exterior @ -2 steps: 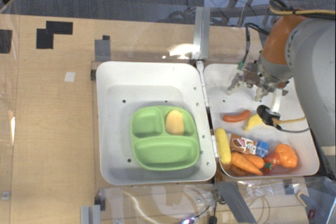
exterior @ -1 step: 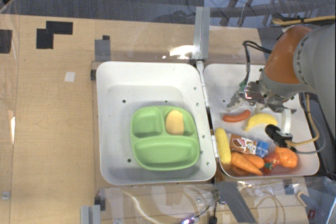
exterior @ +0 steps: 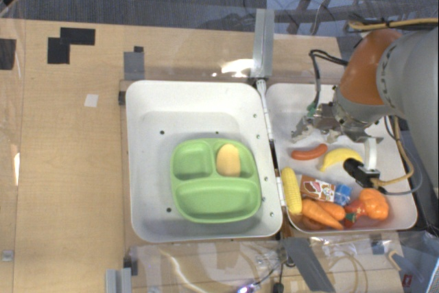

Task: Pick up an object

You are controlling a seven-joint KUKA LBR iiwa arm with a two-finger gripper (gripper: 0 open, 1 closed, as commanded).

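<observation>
We've got the gripper [exterior: 310, 125] just above the sausage [exterior: 309, 153], whose long axis runs left-right in the right bin [exterior: 288, 96]; finger spread unreadable.

Quick headcount: two white bins, the left bin [exterior: 144, 147] and the right bin [exterior: 288, 106]. One green divided tray [exterior: 212, 199] sits in the left one, with one yellow egg-shaped piece [exterior: 228, 160] in its 1 o'clock compartment. The right bin has one red sausage [exterior: 309, 152], one banana [exterior: 336, 158], one corn cob [exterior: 291, 190], one little carton [exterior: 324, 189], one carrot [exterior: 322, 214] and one orange pepper [exterior: 372, 204], all bunched toward 6 o'clock. That makes six play-food bits there, seven overall.
</observation>
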